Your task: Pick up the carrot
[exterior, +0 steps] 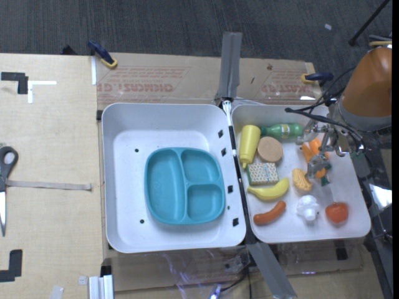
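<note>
1. Apparently the carrot [312,148] sits right at the claw [319,162], orange showing on both sides of its fingers; whether they pinch it, I cannot tell.
2. Just below the claw lies a corn piece [302,179]; crowding could make the claw nudge it.
3. Further below, a tomato [336,212] could be mistaken for the target.

You've got two white bins [118,185], a teal divided plate [185,185], a yellow banana [268,190], a green bottle [282,130], a red tomato [337,212], an orange carrot [311,148], plus an orange band [369,83] on the grey arm.
</note>
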`<state>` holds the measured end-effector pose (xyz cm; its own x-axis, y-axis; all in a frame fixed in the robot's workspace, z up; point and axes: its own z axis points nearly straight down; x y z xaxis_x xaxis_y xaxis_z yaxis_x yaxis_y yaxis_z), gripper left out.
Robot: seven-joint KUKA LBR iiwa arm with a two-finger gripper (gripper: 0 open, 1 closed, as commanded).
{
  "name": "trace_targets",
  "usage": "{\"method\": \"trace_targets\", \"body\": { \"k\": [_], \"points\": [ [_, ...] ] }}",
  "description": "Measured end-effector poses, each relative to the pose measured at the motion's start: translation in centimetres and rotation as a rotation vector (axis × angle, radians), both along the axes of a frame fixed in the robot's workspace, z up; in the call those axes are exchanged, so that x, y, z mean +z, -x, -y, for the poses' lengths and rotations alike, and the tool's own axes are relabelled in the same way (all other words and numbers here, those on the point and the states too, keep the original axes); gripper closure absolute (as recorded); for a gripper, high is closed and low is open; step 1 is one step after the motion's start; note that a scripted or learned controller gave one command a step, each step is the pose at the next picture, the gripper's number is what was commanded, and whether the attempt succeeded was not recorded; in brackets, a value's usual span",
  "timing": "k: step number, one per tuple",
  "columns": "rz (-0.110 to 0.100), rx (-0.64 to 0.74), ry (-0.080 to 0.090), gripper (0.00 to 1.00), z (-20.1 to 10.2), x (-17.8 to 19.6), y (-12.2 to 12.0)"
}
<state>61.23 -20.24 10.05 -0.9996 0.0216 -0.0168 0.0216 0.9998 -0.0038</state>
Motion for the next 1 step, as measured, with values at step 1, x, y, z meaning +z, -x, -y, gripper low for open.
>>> {"method": "trace_targets", "body": {
  "k": [1],
  "points": [
    [0.005,0.002,0.002,1.00,-0.04,1.02,-0.15]
  ]
}}
